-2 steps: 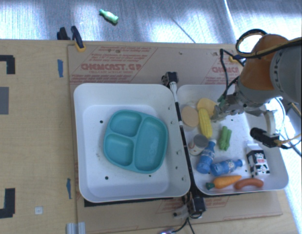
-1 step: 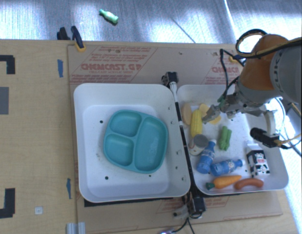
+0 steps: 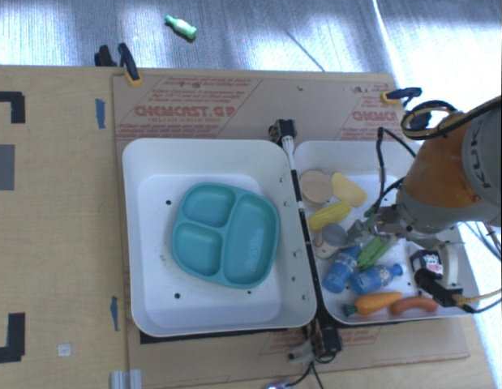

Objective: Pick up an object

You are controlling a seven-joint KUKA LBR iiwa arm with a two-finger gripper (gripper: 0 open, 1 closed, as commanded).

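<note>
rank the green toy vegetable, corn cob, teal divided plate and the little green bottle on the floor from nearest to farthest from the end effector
1. Green toy vegetable, right at the end effector, right bin.
2. Corn cob, just left of it.
3. Teal divided plate, left bin.
4. Green bottle, on the floor, top.

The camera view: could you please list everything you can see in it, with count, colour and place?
bins: 2, white, side by side on the bench
tray: 1, teal, three compartments, in the left bin
corn: 1, yellow, right bin
disc: 1, tan, right bin, far end
yellow piece: 1, beside the disc
bottles: 2, blue, right bin
carrot: 1, orange, near edge of the right bin
sausage: 1, red, beside the carrot
green piece: 1, under the gripper
green toy: 1, on the floor beyond the bench
clamps: 2, yellow and black, bench's far edge
arm: 1, grey and orange, over the right bin
gripper: 1, low among the toys
</note>
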